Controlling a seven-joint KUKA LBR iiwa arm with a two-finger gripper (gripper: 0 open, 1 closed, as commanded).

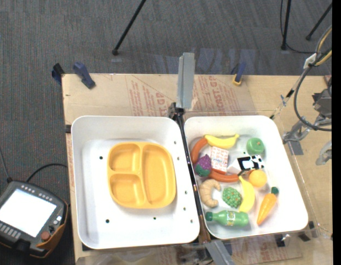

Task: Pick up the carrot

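The carrot (267, 206) is orange with a small green top. It lies in the right white bin (289, 173), near the front right corner, pointing toward the front edge. A yellow banana (248, 195) lies just to its left and an orange fruit (257, 178) sits just behind it. A green bottle (228, 218) lies on its side further left along the front wall.
The right bin also holds another banana (222, 141), a green apple (255, 146), purple grapes (203, 164), sausages (198, 146), a croissant (209, 192) and a small box (219, 159). The left bin (85, 148) holds a yellow divided plate (142, 175). Cables (303, 98) hang at the right.
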